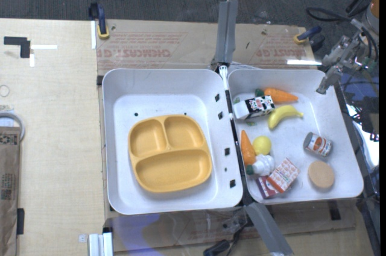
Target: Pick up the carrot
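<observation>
- Jaws cannot be read as open or closed from this slant; the gripper [326,82] hangs over the far right corner of the right bin [346,128], with nothing seen in it
- Carrot [281,94] lies on its side along the far wall of the right bin, pointed end toward the arm, leafy end beside a small cow-patterned carton [255,107]
- A second orange, tapered piece [246,148] lies against the bin's left wall next to a lemon [262,144]; it may also be a carrot, though I cannot be sure
- A banana [283,117] lies just in front of the far carrot, close but seemingly apart from it
- A can [318,145], a round tan disc [321,176] and a red-and-white packet [281,176] lie nearer the front, well clear of the far carrot
- The left bin [114,146] holds a yellow divided plate [170,152], which has no part in this task
- Judged step: the approach, with the gripper near the carrot but off to its right and no contact made
- The next move likely calls for travel left over the carrot's middle, jaws turned across its long axis, then a straight descent
- Main risk, as I judge it: the banana and carton crowd the carrot, so a wide or skewed descent could nudge them or pinch the wrong item
</observation>
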Motion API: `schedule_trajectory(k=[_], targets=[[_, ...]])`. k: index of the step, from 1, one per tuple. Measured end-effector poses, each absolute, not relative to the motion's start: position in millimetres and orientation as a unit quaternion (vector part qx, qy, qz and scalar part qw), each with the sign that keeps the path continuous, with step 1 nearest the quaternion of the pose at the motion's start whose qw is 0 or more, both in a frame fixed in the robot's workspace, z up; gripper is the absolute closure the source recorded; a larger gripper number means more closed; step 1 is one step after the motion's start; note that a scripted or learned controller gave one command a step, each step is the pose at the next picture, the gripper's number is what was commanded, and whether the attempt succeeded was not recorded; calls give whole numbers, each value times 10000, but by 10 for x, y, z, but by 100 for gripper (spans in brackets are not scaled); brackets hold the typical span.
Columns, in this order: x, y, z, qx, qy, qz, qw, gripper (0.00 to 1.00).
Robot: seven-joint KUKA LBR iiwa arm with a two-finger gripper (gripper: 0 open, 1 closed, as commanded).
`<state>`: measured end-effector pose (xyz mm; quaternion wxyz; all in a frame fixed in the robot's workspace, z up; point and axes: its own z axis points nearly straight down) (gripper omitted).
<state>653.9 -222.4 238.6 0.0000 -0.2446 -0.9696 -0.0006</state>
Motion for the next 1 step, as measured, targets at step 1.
schedule_trajectory(k=[1], targets=[[6399, -2236, 2366, -2892, -9573, -6, 11, 0]])
